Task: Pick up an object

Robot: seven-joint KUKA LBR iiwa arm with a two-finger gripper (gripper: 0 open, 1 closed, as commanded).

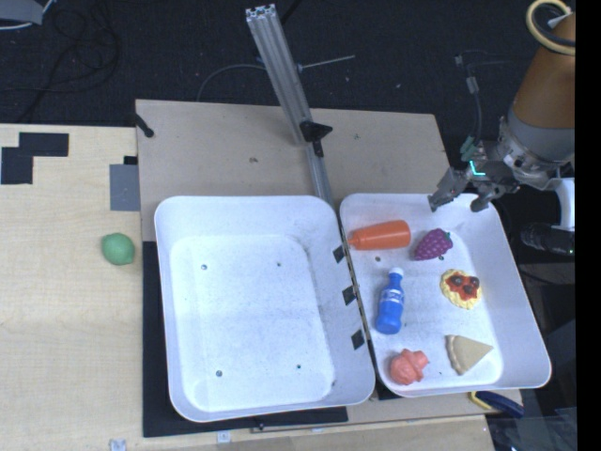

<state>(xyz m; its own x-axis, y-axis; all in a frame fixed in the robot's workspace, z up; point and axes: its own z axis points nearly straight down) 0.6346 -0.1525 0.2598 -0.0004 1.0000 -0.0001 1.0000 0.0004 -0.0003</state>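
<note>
The hand (462, 194), fingers apart and holding nothing, hovers at the right bin's (531, 346) one o'clock rim; grapes (433, 244) lie near (seven o'clock of it).

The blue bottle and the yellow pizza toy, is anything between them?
No. In the camera view, the stretch between the blue bottle and the pizza toy is bare white bin floor. The purple grapes sit above that gap.

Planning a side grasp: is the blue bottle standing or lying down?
Lying down. The blue bottle shows its full length flat on the floor of the right bin, white cap toward the bin's far side.
</note>
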